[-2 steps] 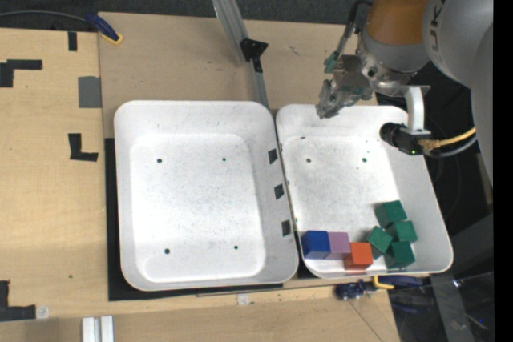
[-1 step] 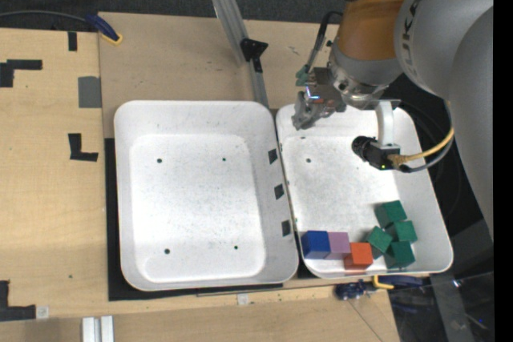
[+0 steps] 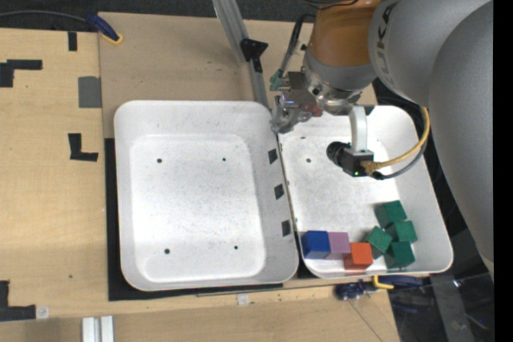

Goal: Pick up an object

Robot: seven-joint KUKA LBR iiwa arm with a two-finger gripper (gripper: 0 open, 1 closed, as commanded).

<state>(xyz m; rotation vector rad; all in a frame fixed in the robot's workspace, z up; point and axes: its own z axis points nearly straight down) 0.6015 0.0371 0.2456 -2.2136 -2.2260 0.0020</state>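
The things I can go for sit bunched in the right bin's (image 3: 417,132) near corner: a blue cube (image 3: 317,243) touching a lilac cube (image 3: 340,243), an orange cube (image 3: 360,254) just beside that, and several green blocks (image 3: 395,232) piled against one another toward the bin's right wall. All of them lie loose on the bin floor, none lifted. The left bin (image 3: 128,124) has nothing I would aim for. My end effector (image 3: 286,114) hangs over the far end of the ridge where the two bins meet, well apart from the cluster, under the orange band (image 3: 353,20) of the arm. From this slant I cannot tell how it is set, and I see nothing carried in it. So I judge the task is at its approach stage, with no pick made yet. The next move, as I read it, calls for travel along the right bin toward the near edge of the counter (image 3: 48,172), then a descent onto one piece. The blocks crowd each other, so I would favour the blue cube at the cluster's left end, where one side stands free.
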